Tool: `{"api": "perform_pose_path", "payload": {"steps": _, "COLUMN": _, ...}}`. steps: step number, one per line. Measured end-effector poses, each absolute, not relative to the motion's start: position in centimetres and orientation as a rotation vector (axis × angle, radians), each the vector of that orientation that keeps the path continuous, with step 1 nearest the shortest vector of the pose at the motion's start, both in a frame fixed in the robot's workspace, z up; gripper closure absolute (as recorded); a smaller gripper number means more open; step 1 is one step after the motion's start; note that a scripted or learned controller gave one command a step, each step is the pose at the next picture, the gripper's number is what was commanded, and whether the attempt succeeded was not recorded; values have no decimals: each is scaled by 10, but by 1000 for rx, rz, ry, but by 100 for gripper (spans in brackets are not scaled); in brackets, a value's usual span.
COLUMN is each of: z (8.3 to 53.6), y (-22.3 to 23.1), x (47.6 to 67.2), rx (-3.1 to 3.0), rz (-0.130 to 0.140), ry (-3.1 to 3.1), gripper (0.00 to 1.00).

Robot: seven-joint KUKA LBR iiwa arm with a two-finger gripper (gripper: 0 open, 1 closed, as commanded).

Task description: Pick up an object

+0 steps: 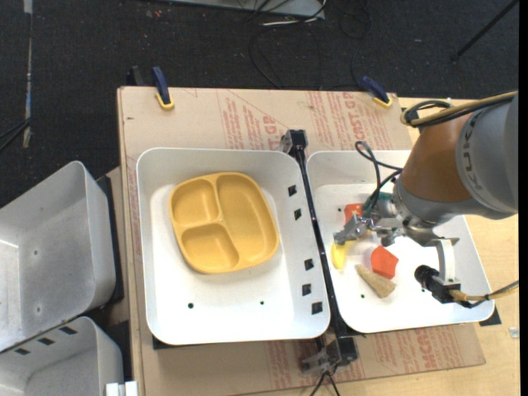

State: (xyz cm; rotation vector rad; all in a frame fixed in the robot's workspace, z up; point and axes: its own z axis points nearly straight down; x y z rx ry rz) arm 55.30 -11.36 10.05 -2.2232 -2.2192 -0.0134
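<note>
Camera view. Tabletop (214, 110) carries two shallow white bins side by side. Left bin (157, 246) holds a yellow divided plate (223, 221), lying flat. Right bin (474, 258) holds the loose items: an orange-red block (384, 261), a tan wedge (376, 280) touching the block at its 6 o'clock side, a yellow piece (338, 256) near the divider at the block's 9 o'clock, and a small red item (354, 211) toward 11 o'clock.

The arm enters from 3 o'clock, its bulk covering the bin's far portion. The tool (363, 229) sits low over the right bin; its opening cannot be told from this angle, and nothing is visibly held in it.

Governing relation, as judged: the orange-red block lies just beside the tool at roughly its 5 o'clock, the yellow piece near at 7 o'clock. The tan wedge's long axis runs from 10 to 4 o'clock. The block is the likeliest target; its contact with the wedge risks a double or glancing grasp. Pick not yet accomplished
</note>
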Motion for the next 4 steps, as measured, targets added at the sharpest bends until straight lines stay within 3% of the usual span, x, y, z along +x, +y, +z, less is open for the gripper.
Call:
{"api": "perform_pose_path", "payload": {"steps": 1, "z": 115, "y": -112, "x": 555, "rx": -2226, "rz": -22, "ry": -2226, "gripper": 100}}
{"api": "perform_pose_path", "payload": {"steps": 2, "z": 162, "y": -121, "x": 561, "rx": -2223, "rz": -3, "ry": -2227, "gripper": 100}}
{"api": "perform_pose_path", "payload": {"steps": 4, "z": 261, "y": -127, "x": 571, "rx": -2222, "rz": -5, "ry": -2229, "gripper": 100}}
